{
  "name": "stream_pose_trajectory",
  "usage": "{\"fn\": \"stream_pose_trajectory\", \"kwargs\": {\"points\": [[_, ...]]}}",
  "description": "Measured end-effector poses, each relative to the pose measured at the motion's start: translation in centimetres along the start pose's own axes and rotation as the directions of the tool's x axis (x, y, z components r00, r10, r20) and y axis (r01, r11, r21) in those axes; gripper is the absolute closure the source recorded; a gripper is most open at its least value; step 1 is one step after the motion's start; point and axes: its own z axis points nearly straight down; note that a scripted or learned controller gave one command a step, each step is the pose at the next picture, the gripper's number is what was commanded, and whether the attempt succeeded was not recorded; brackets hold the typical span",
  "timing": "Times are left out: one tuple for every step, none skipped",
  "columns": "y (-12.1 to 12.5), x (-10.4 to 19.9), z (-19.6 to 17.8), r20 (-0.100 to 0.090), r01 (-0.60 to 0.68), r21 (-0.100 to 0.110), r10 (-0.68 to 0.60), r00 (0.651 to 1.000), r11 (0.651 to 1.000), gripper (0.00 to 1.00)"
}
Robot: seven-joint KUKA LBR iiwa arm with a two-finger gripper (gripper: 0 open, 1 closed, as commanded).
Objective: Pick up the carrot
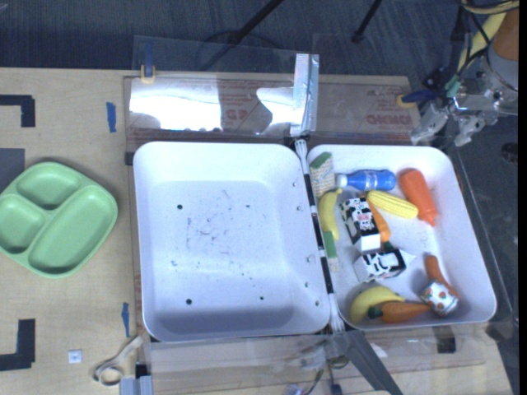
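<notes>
The right bin (pixel 471 235) holds two carrot-like items. A thick orange one (pixel 417 194) lies at its far right, next to a yellow corn cob (pixel 392 205). A slimmer tapered orange one (pixel 404 311) lies along the near edge against a yellow banana (pixel 370 299). My gripper (pixel 445 134) hangs above the bin's far right corner, outside its rim, well behind the thick orange piece. It is open and nothing sits between its fingers.
The right bin also holds a blue bottle (pixel 368 179), two black-and-white cartons (pixel 360 218), another yellow fruit (pixel 328 212) and an orange-and-white toy (pixel 437 282). Left bin (pixel 222 237) sits alongside. A green divided plate (pixel 53 218) rests at the bench's left.
</notes>
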Motion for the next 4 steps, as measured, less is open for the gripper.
{"fn": "stream_pose_trajectory", "kwargs": {"points": [[-5.2, -3.1, 9.2, 0.001, -0.065, -0.001, 0.065, 0.998, 0.998, 0.00], [-11.8, 2.5, 13.7, -0.001, 0.049, 0.000, -0.049, 0.999, 0.999, 0.00], [-14.9, -1.1, 12.5, -0.002, -0.192, 0.002, 0.192, 0.981, 0.981, 0.00], [-11.1, -0.9, 12.9, -0.001, -0.400, 0.001, 0.400, 0.916, 0.916, 0.00]]}}
